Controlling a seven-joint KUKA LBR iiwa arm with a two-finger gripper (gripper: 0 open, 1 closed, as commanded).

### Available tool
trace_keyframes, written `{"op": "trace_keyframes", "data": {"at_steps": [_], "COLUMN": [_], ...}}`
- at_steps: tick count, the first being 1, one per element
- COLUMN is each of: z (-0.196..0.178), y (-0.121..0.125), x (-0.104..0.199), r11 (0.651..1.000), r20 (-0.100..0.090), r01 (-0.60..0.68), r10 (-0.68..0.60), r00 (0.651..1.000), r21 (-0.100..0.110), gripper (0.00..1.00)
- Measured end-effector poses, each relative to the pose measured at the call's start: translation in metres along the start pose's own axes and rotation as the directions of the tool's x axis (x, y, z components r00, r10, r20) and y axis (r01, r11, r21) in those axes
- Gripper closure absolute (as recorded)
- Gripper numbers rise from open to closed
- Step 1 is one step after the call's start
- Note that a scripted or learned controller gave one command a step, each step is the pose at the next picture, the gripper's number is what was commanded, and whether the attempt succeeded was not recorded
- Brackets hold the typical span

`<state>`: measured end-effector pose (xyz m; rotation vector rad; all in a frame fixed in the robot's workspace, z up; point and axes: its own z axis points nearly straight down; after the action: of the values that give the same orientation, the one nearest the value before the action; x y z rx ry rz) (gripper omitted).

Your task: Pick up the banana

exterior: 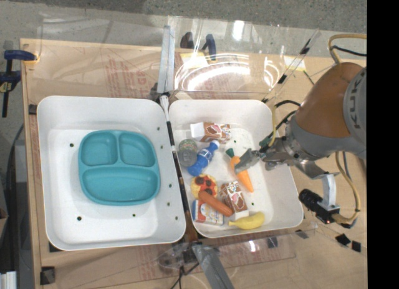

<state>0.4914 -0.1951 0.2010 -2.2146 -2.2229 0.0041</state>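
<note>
Gripper (244, 161) low over carrot (242, 175), finger state unreadable at this angle, banana (249, 221) well below it against bin (283, 126) wall; risk: closing on carrot or snack packet (234, 197) beside target.

Both white bins (56, 157) smooth glossy plastic. Teal divided plate (118, 166) matt plastic. Banana (248, 222) and carrot (242, 175) shiny plastic toys. Counter (93, 70) bare wood under clear glossy film. Arm (333, 110) satin orange and grey shell.
</note>
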Motion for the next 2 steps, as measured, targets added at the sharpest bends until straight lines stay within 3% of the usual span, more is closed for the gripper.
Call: {"op": "trace_keyframes", "data": {"at_steps": [1, 2], "z": [-0.029, 0.077], "y": [-0.039, -0.037], "x": [-0.002, 0.030], "r11": [0.976, 0.997], "r20": [0.001, -0.001], "r01": [0.217, -0.071], "r10": [-0.217, 0.071], "r00": [0.976, 0.997], "r21": [-0.003, -0.009], "gripper": [0.00, 0.00]}}
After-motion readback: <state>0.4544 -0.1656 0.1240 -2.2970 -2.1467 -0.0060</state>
